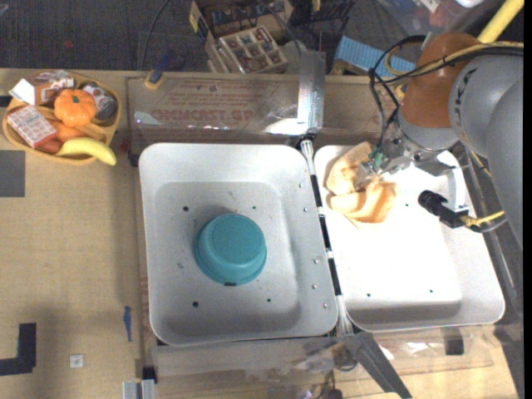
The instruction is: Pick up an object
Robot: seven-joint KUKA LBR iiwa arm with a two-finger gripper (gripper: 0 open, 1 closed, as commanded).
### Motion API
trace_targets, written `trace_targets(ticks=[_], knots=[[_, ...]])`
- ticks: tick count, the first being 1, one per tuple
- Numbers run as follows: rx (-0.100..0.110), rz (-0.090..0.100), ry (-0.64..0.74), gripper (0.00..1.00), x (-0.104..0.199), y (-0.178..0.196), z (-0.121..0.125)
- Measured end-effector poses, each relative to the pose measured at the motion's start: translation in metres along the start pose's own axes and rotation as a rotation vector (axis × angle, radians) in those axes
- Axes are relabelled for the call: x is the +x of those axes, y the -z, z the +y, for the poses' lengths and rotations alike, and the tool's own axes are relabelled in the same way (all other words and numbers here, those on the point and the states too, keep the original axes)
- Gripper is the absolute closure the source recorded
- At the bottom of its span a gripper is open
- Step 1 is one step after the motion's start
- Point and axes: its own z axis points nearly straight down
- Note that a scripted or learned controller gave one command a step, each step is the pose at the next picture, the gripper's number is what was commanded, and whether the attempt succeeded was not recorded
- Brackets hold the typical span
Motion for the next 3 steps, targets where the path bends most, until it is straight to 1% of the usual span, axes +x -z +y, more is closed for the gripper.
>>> trace_targets(ticks=[1,2,3], knots=[[0.001,0.003,-0.069,1.0,0.001,-0.011,0.0],[0.0,0.003,-0.015,1.0,0.054,0.122,0.02],[0.003,0.004,-0.002,1.0,0.041,0.108,0.015]])
